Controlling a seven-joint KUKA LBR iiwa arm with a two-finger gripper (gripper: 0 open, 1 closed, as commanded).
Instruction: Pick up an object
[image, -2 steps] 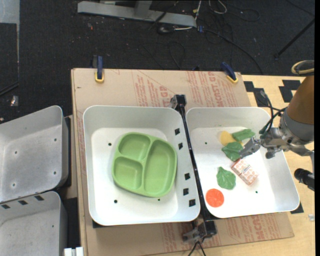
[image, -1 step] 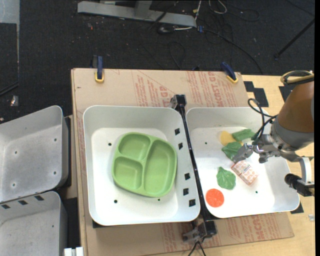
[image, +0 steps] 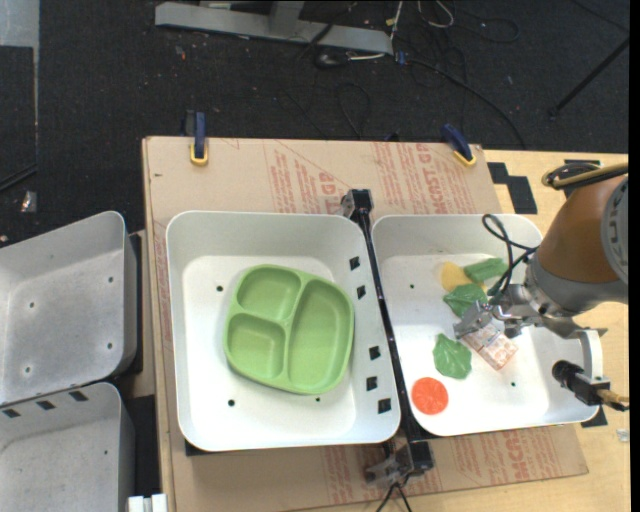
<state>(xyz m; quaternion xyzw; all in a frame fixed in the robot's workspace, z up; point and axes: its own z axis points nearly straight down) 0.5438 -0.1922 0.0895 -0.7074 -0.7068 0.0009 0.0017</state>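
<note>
1. Nearest the camera, an orange-red disc (image: 430, 395) is seen lying flat at the front of the right bin (image: 420, 240), untouched and apart from the arm.
2. Just behind it, a dark green leaf-like piece (image: 451, 357) is found on the bin floor, with a pinkish clear-wrapped item (image: 493, 349) close beside it on the right.
3. Further back, a second green piece (image: 464, 297), a yellow piece (image: 455, 273) and a brighter green one (image: 486, 268) are bunched together near the bin's rear half.
4. The gripper (image: 478, 325) is lowered into this cluster, right over the pinkish item and between the green pieces; whether its claw is spread or closed cannot be told from this slant, as the metal parts blur into the clutter.
5. Nothing is seen raised off the bin floor, so no pick can be credited yet.
6. The left bin (image: 185, 300) is occupied by a green divided plate (image: 290, 327), well apart from the action.
7. Progress is judged as mid-attempt: the reach down is done, while a confirmed grasp and the lift are left. The pinkish item appears the likeliest target, though that is only a reading of the position.
</note>
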